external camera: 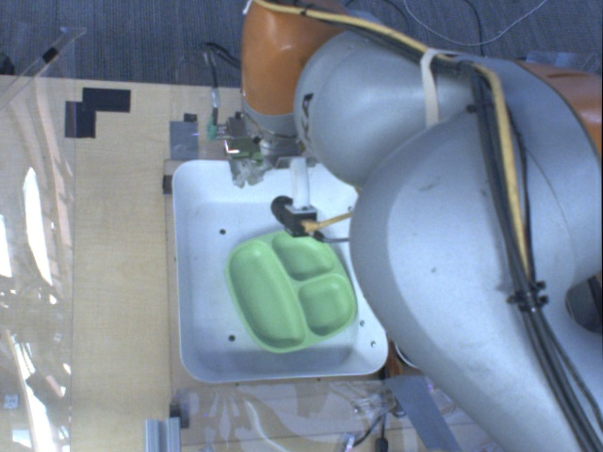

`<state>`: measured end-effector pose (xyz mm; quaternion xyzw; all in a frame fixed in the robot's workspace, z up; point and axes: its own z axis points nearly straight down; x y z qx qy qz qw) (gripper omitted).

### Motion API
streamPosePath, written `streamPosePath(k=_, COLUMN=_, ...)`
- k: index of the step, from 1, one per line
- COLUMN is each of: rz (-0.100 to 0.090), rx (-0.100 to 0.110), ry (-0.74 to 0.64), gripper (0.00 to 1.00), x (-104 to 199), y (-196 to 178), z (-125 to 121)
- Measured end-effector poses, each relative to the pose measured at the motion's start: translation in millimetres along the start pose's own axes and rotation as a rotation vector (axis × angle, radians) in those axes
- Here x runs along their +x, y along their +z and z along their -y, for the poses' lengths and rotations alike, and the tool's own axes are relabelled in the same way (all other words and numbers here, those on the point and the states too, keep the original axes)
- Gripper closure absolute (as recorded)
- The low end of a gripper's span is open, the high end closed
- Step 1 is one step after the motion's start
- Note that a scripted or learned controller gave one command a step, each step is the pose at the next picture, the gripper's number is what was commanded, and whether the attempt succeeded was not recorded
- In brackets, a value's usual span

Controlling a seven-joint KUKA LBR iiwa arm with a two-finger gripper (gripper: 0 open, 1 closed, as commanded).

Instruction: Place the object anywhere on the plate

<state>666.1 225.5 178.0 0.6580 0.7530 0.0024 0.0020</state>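
Note:
A light green plate [290, 293] with three compartments lies in the middle of the white bin [203, 281], turned a little askew. My gripper [247, 166] hangs over the bin's far rim, beyond the plate's far edge and slightly to its left. The grey arm with its orange band comes in from the right and covers the bin's right side. I cannot make out any object at the gripper's tip.
The arm's large grey links hide the right half of the bench. To the left of the bin lies pale wooden bench top [113, 252] with a clear plastic sheet over it. Black L-shaped marks [94, 109] sit at the far left.

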Motion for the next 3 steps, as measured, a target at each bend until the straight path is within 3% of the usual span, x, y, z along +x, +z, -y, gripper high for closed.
streamPosePath(k=1, rz=-0.001, rx=0.003, ry=-0.028, gripper=1.00, x=13.9, y=6.2, z=62.4)
streamPosePath(k=2, rz=-0.001, rx=0.001, ry=-0.046, gripper=1.00, x=14.2, y=-27.8, z=123.1)
streamPosePath(k=3, rz=-0.001, rx=-0.004, ry=0.167, gripper=1.00, x=-89.5, y=-191.2, z=164.1)
